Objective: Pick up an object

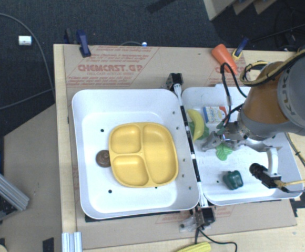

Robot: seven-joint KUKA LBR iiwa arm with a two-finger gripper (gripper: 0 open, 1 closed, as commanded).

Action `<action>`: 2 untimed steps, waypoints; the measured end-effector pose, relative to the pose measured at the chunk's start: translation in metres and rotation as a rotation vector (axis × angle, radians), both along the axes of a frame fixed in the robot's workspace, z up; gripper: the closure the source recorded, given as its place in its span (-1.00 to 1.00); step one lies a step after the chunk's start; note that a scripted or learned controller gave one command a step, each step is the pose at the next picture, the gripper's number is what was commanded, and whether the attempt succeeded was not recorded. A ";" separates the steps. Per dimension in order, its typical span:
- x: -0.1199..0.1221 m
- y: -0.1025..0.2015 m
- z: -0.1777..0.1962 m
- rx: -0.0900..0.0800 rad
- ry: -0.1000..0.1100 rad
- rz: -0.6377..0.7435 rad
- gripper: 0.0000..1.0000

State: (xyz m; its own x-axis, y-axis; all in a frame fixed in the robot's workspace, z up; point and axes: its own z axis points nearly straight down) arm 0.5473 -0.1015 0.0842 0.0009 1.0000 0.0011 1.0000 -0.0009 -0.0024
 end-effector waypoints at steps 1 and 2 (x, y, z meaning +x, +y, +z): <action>0.001 0.000 0.010 0.000 -0.002 0.000 1.00; 0.016 0.065 0.101 0.000 -0.004 0.002 1.00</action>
